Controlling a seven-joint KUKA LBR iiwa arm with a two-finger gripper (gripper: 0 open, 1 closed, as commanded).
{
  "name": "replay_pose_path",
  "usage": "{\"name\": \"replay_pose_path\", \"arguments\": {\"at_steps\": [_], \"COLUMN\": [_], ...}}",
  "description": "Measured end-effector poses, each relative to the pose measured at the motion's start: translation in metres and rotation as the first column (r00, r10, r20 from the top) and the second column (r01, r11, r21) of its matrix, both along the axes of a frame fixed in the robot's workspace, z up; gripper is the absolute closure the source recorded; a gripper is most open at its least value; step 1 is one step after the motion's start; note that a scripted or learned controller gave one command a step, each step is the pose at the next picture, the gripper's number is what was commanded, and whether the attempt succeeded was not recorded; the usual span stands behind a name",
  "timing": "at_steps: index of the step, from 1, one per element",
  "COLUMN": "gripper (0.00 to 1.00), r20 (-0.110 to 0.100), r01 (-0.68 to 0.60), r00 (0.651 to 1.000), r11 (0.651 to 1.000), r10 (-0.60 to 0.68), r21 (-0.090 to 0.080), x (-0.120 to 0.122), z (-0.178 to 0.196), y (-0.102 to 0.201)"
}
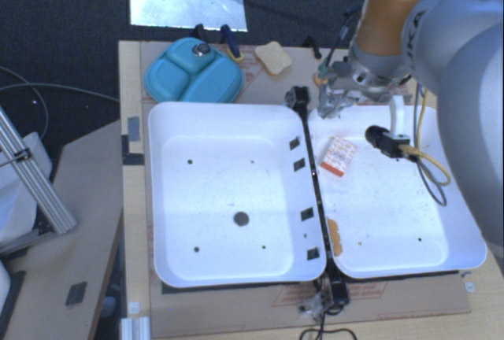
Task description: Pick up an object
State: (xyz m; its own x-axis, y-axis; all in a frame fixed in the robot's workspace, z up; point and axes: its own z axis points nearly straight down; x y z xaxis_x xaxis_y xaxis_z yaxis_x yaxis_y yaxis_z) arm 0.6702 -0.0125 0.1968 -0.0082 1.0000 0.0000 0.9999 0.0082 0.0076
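Orange-and-white packet [339, 156] lies flat in the right bin [409, 252], near the divider. End effector [334, 104] hangs just beyond the packet, and whether it is apart or together I cannot tell. A descent from there could miss or nudge the thin packet aside.

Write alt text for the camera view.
A grey arm's pincer hovers at the far edge of the right bin, just beyond a small orange-and-white packet. The left bin sits alongside, a blue container behind it.
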Motion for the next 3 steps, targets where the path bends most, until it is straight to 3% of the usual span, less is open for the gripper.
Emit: {"name": "replay_pose_path", "arguments": {"at_steps": [1, 2, 3], "gripper": [1.00, 1.00, 1.00], "r20": [-0.016, -0.002, 0.013], "r01": [0.009, -0.002, 0.000], "r00": [1.000, 1.000, 1.000], "r11": [1.000, 1.000, 1.000], "r10": [-0.009, 0.002, 0.000], "r21": [0.001, 0.002, 0.006], "x": [-0.104, -0.076, -0.131], "z": [-0.011, 0.003, 0.195], "y": [0.004, 0.073, 0.096]}}
